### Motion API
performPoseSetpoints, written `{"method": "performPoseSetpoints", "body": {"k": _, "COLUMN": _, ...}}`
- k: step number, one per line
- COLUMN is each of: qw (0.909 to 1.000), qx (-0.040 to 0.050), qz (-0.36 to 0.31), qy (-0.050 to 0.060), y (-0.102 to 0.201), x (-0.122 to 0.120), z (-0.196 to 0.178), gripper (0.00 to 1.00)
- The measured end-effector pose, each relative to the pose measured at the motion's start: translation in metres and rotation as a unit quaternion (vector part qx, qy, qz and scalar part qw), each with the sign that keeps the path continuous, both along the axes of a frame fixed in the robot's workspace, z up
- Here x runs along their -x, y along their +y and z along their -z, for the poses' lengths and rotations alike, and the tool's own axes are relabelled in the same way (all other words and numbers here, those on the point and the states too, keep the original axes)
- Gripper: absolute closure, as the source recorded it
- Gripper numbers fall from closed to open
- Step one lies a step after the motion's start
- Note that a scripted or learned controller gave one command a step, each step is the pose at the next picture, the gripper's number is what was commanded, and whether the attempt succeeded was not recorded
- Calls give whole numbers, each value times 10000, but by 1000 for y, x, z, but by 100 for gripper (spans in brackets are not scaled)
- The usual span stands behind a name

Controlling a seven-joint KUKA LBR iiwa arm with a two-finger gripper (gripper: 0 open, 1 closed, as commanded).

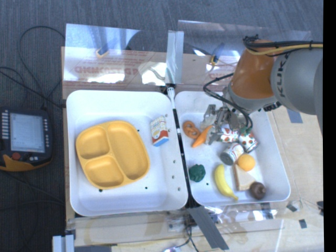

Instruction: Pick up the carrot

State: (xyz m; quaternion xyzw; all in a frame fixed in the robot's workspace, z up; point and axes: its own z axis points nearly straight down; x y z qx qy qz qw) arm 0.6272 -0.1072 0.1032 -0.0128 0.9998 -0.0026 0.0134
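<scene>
orange carrot (201, 136) just beside end effector (213, 126), right bin (273, 156)

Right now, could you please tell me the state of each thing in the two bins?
carrot: lying tilted in the right bin, at the gripper
yellow tray: flat in the left bin
small carton: beside the tray
banana: lying near the front
can: on its side
orange: resting by the can

The pale wooden counter (310, 156) carries two shallow white plastic bins side by side, touching: the left bin (123, 100) and the right bin (275, 164), with crinkled clear plastic sheeting (118, 67) lying behind them
</scene>
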Motion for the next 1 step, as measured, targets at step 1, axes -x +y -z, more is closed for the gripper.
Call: {"method": "performPoseSetpoints", "body": {"k": 1, "qw": 9995, "qx": -93, "qz": 278, "qy": 89, "y": 120, "x": 10, "z": -66, "gripper": 100}}
